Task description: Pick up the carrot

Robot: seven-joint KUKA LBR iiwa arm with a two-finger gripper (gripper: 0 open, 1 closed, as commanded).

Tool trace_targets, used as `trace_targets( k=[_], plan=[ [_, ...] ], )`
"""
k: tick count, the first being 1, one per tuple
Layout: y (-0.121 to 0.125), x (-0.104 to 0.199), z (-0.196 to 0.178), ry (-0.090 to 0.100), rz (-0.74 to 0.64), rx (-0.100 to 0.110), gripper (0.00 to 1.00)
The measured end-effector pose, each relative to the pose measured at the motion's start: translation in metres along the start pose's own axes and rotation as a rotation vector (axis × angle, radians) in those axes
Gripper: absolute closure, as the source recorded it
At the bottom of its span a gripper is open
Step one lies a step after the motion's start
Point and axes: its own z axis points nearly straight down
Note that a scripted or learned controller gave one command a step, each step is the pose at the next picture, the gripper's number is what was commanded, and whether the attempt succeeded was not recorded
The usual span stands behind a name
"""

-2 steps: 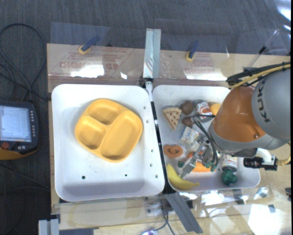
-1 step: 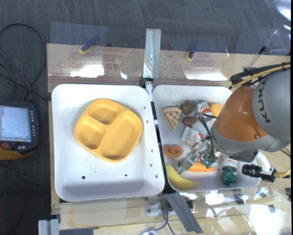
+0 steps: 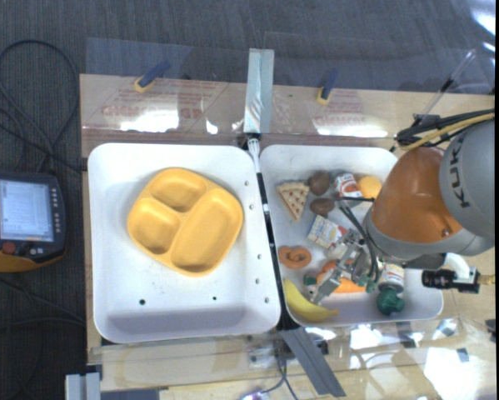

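- My landmark is the banana (image 3: 306, 305), which lies at the near edge of the right bin (image 3: 416, 313); every place below is told from it.
- The carrot (image 3: 346, 286), orange and lying flat, is just beyond the banana and a little to its right, near the bin's front wall.
- My claw (image 3: 342, 273) is down over the carrot's banana-side end, its metal parts crowding a small white and grey piece there. I cannot tell whether it stands wide or narrow, nor whether anything sits in it.
- Neighbours press close: a green item (image 3: 388, 300) lies to the right of the carrot, farther from the banana, and a small printed carton (image 3: 324, 233) lies beyond the banana toward the bin's middle. An orange ring (image 3: 295, 257) sits just beyond the banana's left end.
- As I judge it, I am at the closing stage of the grasp.
- To do it well, I should centre on the carrot's thick middle, straddle it across its short width, and keep clear of the banana's tip.
- I should go low enough to catch its sides, squeeze, then lift straight up, since a slanted pull could drag the neighbours.
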Motion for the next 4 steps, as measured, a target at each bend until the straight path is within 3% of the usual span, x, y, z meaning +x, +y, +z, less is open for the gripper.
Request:
trace_targets(
  k=[1,2,3,4],
  plan=[
    [-0.044,-0.025,-0.05,0.01,-0.106,0.006,0.0],
    [0.009,0.01,-0.066,0.015,-0.096,0.003,0.0],
    [-0.008,-0.006,0.0,-0.001,-0.274,-0.001,0.0],
    [0.01,0.006,0.0,-0.005,-0.068,0.002,0.0]
  ],
)
